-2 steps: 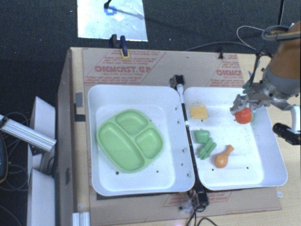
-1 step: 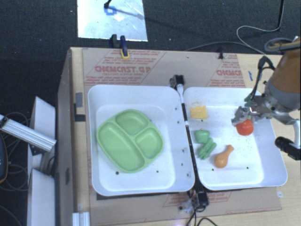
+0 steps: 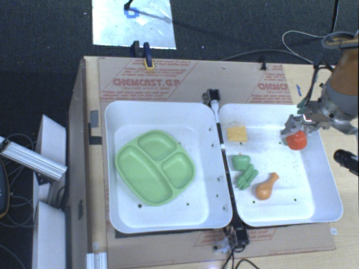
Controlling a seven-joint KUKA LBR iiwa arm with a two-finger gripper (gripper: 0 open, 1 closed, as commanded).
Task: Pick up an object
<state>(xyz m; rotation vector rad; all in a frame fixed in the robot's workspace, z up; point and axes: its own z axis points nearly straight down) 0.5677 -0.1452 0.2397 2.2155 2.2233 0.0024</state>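
From the overhead camera, the hand (image 3: pixel 295 129) sits low over the right bin (image 3: pixel 320 206), right at a red ball (image 3: pixel 297 141) by the far right wall. Whether it actually grips the ball, I cannot tell. Best play, I'd judge: centre on the ball, close firmly, lift straight, clear of the bin wall. The yellow block (image 3: pixel 236 134), green toy (image 3: pixel 243 171) and orange drumstick (image 3: pixel 267 186) lie well apart.
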